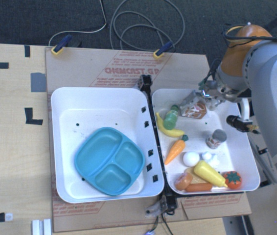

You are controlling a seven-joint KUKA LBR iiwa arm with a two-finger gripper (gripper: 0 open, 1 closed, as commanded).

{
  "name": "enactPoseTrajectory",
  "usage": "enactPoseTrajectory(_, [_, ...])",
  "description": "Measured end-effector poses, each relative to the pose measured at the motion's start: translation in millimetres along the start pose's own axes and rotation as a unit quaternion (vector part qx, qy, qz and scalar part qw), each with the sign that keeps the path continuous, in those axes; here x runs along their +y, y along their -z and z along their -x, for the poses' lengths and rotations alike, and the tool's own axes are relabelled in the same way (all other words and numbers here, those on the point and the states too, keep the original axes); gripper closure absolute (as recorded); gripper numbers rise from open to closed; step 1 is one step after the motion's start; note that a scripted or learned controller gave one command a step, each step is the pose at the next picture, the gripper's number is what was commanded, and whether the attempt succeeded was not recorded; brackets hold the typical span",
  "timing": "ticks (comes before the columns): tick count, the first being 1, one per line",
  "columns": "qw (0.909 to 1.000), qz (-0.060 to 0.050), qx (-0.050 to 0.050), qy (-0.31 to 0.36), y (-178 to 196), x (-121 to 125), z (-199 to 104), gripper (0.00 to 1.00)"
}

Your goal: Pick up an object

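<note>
Gripper: over the right bin's far edge, just above a clear bag of brown food; cannot tell its state.
Nearest object: the bag, beside a green bottle.
Advice: descend squarely, close on the bag, avoid the bottle.

Glossy blue plastic tray lies in a smooth white plastic bin on matt brown cardboard.

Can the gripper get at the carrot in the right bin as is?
Probably yes. The carrot lies exposed near the right bin's left wall, nothing on top of it. The gripper sits over the bin's far end by a clear bag. The banana and wall crowd it, so finger room is tight.
</note>
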State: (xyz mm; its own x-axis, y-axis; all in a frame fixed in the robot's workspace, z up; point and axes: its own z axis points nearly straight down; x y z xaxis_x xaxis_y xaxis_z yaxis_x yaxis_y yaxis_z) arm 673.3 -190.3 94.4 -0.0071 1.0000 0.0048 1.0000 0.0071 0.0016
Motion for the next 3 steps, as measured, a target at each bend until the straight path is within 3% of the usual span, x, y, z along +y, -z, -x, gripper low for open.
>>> enactPoseTrajectory(1, [0.9999,0.004,-0.011,-0.002,0,-1,-27,0.0])
enactPoseTrajectory(2, [0.9999,0.008,-0.01,-0.003,14,2,-27,1.0])
enactPoseTrajectory(3, [1.0,0.002,-0.001,0.001,94,-43,-113,1.0])
